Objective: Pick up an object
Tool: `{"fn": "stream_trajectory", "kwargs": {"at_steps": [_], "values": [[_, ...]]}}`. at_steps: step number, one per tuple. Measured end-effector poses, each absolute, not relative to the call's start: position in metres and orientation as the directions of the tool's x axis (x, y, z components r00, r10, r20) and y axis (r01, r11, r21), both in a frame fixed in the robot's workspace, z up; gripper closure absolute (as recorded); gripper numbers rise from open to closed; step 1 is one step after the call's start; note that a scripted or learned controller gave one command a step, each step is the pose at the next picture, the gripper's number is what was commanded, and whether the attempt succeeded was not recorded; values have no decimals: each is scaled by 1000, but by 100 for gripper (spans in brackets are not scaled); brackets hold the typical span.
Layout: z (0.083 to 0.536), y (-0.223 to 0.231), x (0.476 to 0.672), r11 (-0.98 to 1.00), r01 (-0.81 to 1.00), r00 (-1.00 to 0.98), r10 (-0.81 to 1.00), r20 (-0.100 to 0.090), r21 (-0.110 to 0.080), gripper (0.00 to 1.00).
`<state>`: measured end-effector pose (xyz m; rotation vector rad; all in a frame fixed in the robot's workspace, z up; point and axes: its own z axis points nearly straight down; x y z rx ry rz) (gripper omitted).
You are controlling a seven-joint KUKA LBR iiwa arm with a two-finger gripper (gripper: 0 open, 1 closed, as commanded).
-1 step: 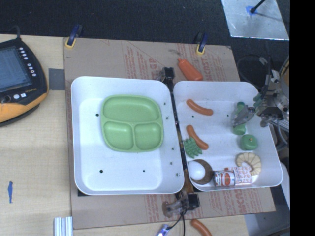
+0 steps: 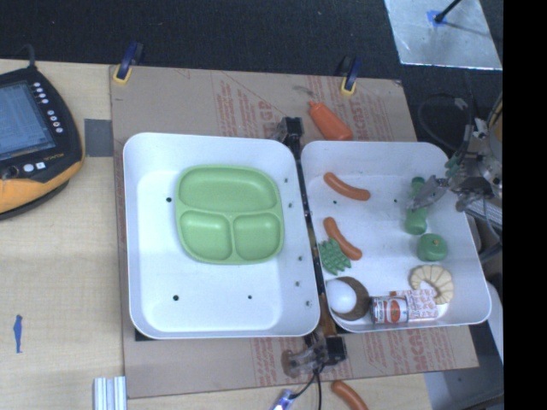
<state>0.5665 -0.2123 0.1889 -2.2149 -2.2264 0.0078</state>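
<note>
The small green cylinder-shaped toy point(image 2: 415, 221) stood at the far right of the right white bin point(image 2: 380, 154), not yet lifted as far as we could judge. Our gripper point(image 2: 427, 193) hung just above it, close or touching; we could not tell its state. A round green toy point(image 2: 432, 247) lay just below. Grasping and lifting remained.
</note>
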Motion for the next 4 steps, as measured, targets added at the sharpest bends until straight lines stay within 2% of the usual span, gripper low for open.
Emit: {"fn": "stream_trajectory", "kwargs": {"at_steps": [1,2,3,4], "values": [[91,-211,600,8,1000,-8,1000,-1,-6,0],[103,-212,600,11,1000,-11,1000,-2,-6,100],[97,-161,646,-7,999,7,1000,-2,-39,100],[166,-121,657,4,1000,-4,1000,1,-1,100]]}}
